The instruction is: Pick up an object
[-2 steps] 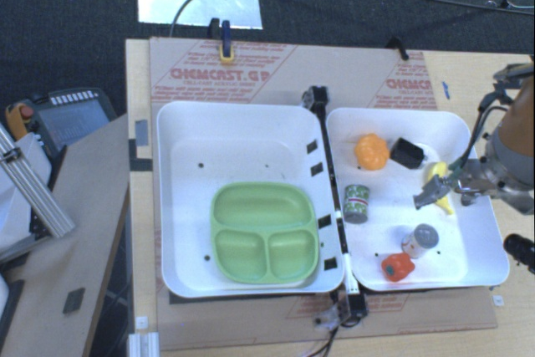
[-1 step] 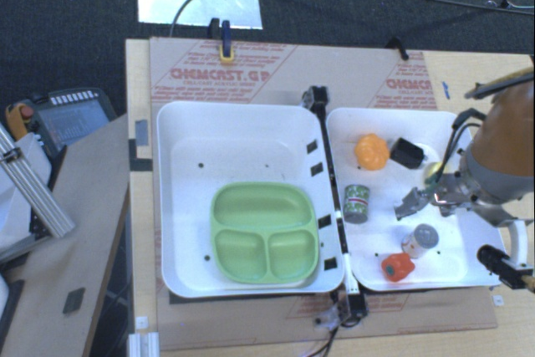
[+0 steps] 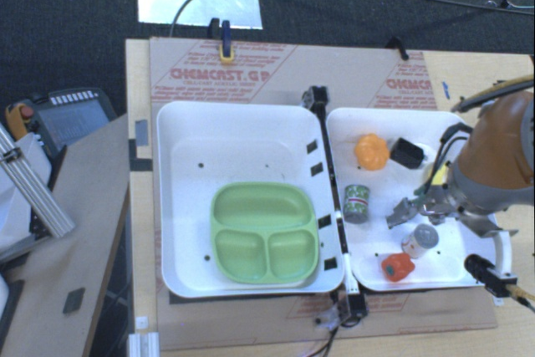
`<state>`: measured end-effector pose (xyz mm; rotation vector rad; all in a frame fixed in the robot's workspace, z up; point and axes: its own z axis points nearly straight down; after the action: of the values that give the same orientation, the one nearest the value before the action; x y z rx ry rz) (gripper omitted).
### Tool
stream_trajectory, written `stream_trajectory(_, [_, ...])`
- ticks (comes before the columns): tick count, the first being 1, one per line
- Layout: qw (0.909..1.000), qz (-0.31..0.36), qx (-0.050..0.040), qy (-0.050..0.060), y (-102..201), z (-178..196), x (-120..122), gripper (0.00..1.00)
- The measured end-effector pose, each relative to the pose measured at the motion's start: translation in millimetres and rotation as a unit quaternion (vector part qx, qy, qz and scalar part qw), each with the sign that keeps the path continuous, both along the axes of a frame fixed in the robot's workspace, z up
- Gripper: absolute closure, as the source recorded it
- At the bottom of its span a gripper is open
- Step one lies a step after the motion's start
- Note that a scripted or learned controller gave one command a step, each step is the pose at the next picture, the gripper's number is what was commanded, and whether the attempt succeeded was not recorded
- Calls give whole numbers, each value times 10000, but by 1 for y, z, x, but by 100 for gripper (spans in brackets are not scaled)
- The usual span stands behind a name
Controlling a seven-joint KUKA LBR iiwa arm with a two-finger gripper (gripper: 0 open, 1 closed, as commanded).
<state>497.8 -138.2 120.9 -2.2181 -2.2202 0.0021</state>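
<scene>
The right bin (image 3: 451,123) holds several things. An orange rounded object (image 3: 372,151) lies near its far left, with a black block (image 3: 407,153) just to its right. A small green can (image 3: 357,202) stands by the bin's left wall. Near the front lie a small grey-capped object (image 3: 420,238) and a red-orange object (image 3: 398,266). My gripper (image 3: 405,211) hangs low over the middle of this bin, right of the green can and just above the grey-capped object. Nothing shows between its tips.
The left bin (image 3: 192,138) holds a green divided plate (image 3: 266,230). A black divider strip (image 3: 324,171) runs between the two bins. My grey-and-orange arm (image 3: 497,155) covers the right bin's right side.
</scene>
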Motion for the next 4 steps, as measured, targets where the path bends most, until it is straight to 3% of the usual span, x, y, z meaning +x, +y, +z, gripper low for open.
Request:
stream_trajectory(1, [10000, 1, -1, -8, 0, -38, 0, 0])
stream_trajectory(2, [10000, 3, -7, -31, 0, -26, 2, 100])
stream_trajectory(4, [10000, 20, -17, -56, 5, 77, 15, 100])
